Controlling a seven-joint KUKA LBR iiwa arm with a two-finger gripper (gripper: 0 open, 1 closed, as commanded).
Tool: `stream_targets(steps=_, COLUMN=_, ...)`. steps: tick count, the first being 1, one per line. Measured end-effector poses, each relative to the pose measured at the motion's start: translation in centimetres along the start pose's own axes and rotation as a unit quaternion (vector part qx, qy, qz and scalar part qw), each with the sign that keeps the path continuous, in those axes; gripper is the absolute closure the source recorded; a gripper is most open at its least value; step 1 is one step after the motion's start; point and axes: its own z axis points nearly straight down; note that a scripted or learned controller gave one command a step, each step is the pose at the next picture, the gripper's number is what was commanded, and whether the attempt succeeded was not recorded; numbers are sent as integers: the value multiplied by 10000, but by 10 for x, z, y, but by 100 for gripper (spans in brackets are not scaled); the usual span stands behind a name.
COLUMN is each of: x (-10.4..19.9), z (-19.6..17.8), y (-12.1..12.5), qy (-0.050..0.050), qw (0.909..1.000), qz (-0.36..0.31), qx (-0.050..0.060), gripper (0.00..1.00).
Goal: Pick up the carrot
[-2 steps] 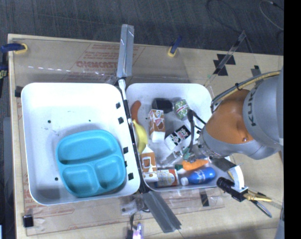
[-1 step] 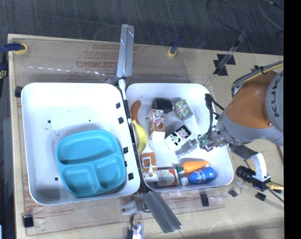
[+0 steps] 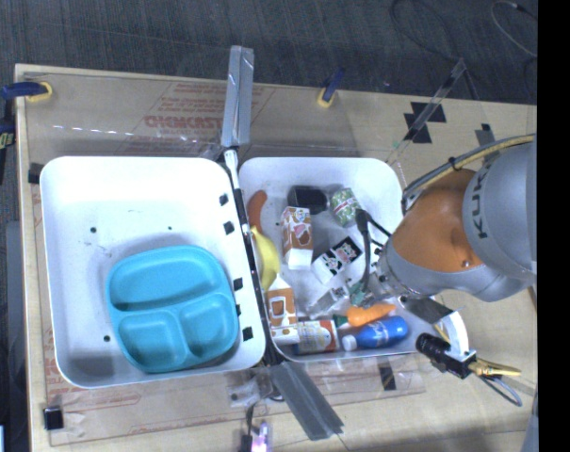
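setting: robotics lab, test bench
bench [image 3: 435,130]: bare board top, printed lettering seen at far side, black tape marks at far right
clamps [image 3: 25,90]: blue, fixed at far-left edge
bins [image 3: 68,252]: two white bins mounted side by side
arm [image 3: 496,224]: industrial, grey with orange band, at right
floor [image 3: 124,17]: dark carpet, cables at far right

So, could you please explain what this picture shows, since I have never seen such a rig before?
You are looking down at a slant from one fixed camera above a bench. The grey shape with the orange band on the right is a robot arm, reaching into the right white bin. Its gripper sits low among the clutter, just above the carrot; nothing shows between its fingers. That bin also holds a blue bottle, small cartons, a banana and other toy groceries. The left white bin holds a blue divided tray.
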Motion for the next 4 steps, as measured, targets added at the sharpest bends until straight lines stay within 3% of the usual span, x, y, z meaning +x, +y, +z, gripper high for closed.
stream_targets(steps=1, x=-1, z=-108, y=0, qy=-11, qw=10000, qz=-6, qx=-12, gripper=0)
stream_targets(steps=2, x=0, z=0, y=1, qy=-5, qw=9996, qz=-273, qx=-9, gripper=0)
stream_targets(steps=3, x=-1, z=-148, y=0, qy=-17, qw=9995, qz=-325, qx=-16, gripper=0)
stream_targets(steps=4, x=0, z=-63, y=0, qy=2, qw=9989, qz=-468, qx=5, gripper=0)
